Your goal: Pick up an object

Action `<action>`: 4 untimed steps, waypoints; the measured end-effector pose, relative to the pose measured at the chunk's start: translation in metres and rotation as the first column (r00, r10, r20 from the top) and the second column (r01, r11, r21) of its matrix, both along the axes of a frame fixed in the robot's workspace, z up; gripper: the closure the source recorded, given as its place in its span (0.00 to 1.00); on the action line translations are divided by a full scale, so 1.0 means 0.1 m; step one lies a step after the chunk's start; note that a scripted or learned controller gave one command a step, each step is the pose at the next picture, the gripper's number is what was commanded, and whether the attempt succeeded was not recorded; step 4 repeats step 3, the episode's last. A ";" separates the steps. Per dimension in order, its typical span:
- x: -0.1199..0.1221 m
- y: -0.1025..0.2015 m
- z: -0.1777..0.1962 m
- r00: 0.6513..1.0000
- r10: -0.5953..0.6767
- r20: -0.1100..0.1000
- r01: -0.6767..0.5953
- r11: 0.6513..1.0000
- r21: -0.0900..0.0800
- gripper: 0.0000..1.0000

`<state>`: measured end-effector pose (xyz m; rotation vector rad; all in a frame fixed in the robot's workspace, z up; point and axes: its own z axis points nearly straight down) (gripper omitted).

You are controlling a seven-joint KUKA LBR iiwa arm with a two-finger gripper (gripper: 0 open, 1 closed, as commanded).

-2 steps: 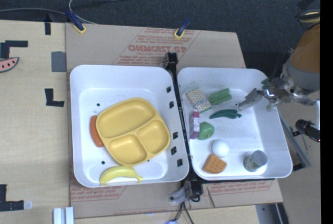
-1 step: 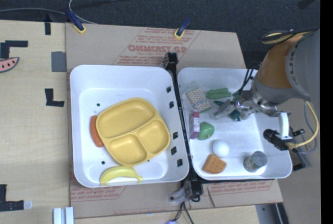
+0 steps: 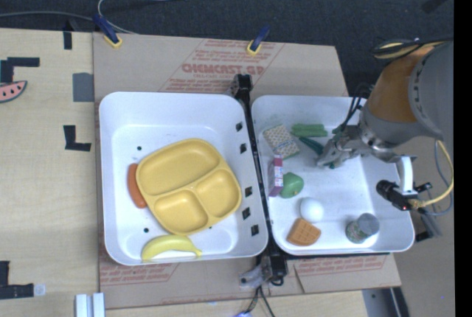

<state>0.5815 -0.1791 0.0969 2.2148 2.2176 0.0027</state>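
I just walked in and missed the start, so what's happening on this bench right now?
A grey robot arm reaches in from the right, its gripper low in the right bin, next to a green object. I can't tell if it holds anything. That bin also has a white ball, a grey can and an orange piece. The left bin has a yellow tray and a banana.

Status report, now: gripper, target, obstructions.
Gripper low in right bin, nothing visibly held. Nearest: green block, just above it. Checkered pad and green cup further left, apart.
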 end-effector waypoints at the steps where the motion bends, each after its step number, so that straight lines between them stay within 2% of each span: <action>1: -0.37 0.74 1.16 1.000 0.001 -0.006 -0.001 1.000 0.004 1.00; 2: -0.59 1.53 1.56 1.000 0.001 -0.007 -0.001 1.000 0.005 1.00; 3: -0.35 1.65 1.62 1.000 0.001 -0.008 -0.001 1.000 0.004 1.00; 4: -0.35 1.65 1.62 1.000 0.001 -0.008 -0.001 1.000 0.004 1.00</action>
